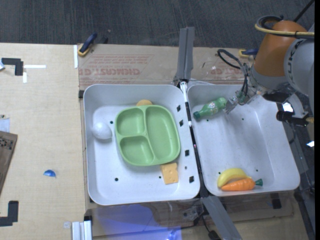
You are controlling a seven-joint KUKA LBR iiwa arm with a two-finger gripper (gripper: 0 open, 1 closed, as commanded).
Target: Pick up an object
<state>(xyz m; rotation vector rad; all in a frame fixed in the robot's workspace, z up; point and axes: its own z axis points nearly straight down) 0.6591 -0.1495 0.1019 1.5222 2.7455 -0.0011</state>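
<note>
- Arm: smooth grey casing w/ glossy orange band, reaching in at upper right; hand (239,99) sits low over the right bin's (280,149) back area; its tip is at the cap end of a green bottle (210,108); can't tell whether it's spread, pressed together or pinching the bottle
- Green bottle: slim, translucent-looking plastic, lying on its side, tilted, near the right bin's back-left corner
- Right bin, front edge: curved yellow banana (233,175) touching an orange carrot (239,184) w/ a green stub; both look like smooth plastic toys
- Left bin (100,179): shallow white w/ rounded corners; holds a matte green three-compartment plate (148,134); white ball (101,130) just left of it; yellow cheese-like wedge w/ holes (170,173) at its front edge; small orange-yellow thing (144,103) peeking out behind it, shape unclear
- Counter (40,134): pale wood-grain surface left of the bins; small blue piece (49,173) lying on it
</note>
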